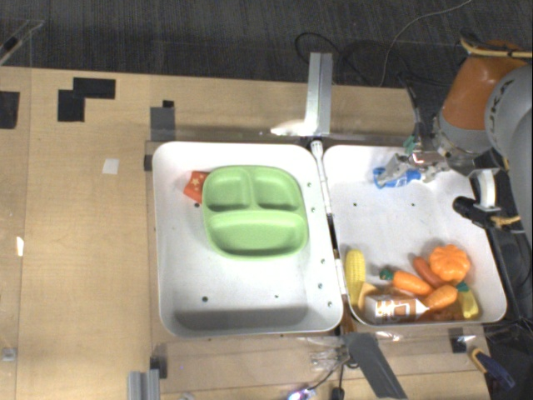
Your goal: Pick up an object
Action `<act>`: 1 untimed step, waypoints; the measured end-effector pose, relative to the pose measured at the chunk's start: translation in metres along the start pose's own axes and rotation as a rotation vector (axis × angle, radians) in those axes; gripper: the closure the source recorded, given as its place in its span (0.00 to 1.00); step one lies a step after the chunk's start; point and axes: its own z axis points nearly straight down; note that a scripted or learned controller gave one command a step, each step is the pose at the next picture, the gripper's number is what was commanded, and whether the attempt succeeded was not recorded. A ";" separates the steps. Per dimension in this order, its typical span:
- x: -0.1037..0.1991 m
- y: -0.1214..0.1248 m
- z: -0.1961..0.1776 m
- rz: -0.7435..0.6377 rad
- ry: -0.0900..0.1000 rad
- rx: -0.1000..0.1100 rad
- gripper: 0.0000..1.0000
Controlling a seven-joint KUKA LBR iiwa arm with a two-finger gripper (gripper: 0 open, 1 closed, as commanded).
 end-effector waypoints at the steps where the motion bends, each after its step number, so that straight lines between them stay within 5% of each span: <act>1: 0.001 0.003 -0.013 -0.004 -0.002 -0.007 1.00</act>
